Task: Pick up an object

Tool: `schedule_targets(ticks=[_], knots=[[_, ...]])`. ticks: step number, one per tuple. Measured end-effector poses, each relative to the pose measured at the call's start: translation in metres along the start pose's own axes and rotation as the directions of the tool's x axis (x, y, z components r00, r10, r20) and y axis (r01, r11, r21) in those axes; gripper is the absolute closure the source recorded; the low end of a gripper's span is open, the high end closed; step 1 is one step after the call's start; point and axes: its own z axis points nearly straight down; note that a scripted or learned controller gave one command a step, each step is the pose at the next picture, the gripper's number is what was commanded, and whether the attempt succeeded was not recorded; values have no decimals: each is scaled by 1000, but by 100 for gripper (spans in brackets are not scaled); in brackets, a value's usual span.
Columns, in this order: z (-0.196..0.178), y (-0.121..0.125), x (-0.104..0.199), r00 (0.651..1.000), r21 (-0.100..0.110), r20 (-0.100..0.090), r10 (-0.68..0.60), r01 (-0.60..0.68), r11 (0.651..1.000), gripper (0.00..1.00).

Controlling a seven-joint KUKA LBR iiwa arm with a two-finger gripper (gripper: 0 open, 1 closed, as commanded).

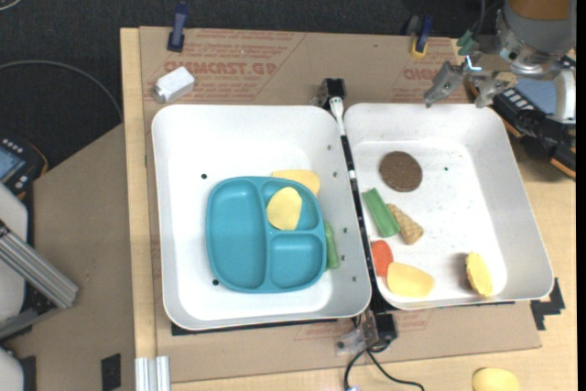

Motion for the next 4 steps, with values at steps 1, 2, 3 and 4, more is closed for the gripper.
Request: schedule_targets(ticks=[1, 2, 3, 4], knots=[[-180, -117, -76, 1000, -18, 10, 10, -10, 1000, 0], [-313, -139, -51, 1000, -20, 7, -2, 2, 1000, 0], [-76, -157, 74, 1000, 17, -6, -8, 8, 1000, 0], [-96, -155, 68, 1000, -5, 1, 0, 0, 1000, 100]])
